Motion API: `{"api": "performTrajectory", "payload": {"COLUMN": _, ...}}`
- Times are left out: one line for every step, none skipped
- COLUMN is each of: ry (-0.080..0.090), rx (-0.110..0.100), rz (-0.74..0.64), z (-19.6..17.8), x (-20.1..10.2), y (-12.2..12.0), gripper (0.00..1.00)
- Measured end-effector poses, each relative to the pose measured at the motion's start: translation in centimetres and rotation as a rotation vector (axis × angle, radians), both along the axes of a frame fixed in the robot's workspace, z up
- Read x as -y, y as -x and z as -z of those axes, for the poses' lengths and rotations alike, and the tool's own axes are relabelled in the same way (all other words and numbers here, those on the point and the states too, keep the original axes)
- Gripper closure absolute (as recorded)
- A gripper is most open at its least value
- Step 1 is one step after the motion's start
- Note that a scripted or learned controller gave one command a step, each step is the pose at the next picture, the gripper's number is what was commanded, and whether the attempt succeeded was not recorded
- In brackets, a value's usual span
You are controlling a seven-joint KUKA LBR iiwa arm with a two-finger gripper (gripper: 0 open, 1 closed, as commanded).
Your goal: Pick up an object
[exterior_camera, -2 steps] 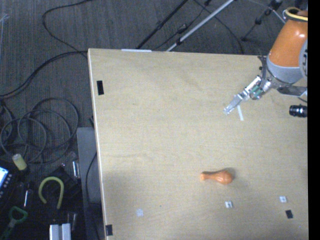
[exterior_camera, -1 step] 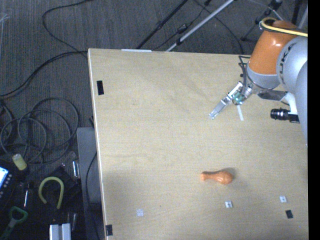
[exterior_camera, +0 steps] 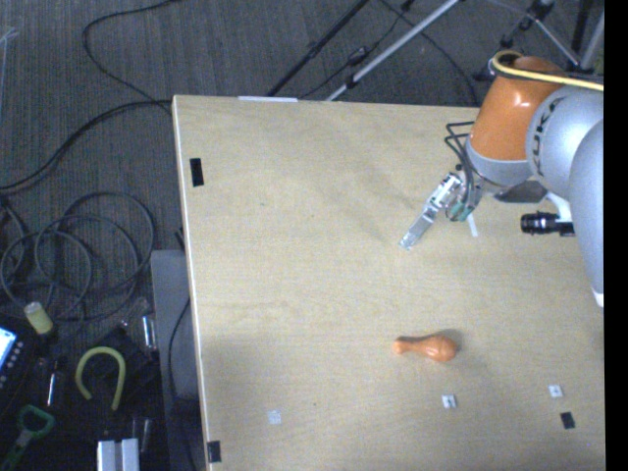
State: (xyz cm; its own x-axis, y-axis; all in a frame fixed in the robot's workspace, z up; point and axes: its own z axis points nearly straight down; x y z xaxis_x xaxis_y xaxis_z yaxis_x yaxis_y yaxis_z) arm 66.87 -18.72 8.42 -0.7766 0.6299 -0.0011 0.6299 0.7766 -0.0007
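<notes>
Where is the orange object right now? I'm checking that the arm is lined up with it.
The orange object lies on the tan bench top in the lower right of the camera view, below and apart from the end effector.

We count one arm (exterior_camera: 549,135), carrying one gripper (exterior_camera: 424,226). On the one bench top (exterior_camera: 314,263) we count one orange object (exterior_camera: 428,346). Small markers on the bench: two black ones on its left edge (exterior_camera: 197,172) (exterior_camera: 214,450), one black at lower right (exterior_camera: 567,420), and three pale squares (exterior_camera: 274,417) (exterior_camera: 448,400) (exterior_camera: 555,392). On the floor we count one green hook-shaped item (exterior_camera: 100,371) and one coil of black cable (exterior_camera: 74,253). Tripod legs (exterior_camera: 422,23) at the top are too tangled to count.
</notes>
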Motion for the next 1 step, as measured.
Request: {"api": "performTrajectory", "payload": {"ry": 0.001, "rx": 0.002, "rz": 0.428, "z": -7.25, "x": 3.56, "y": 1.75, "gripper": 0.00}}
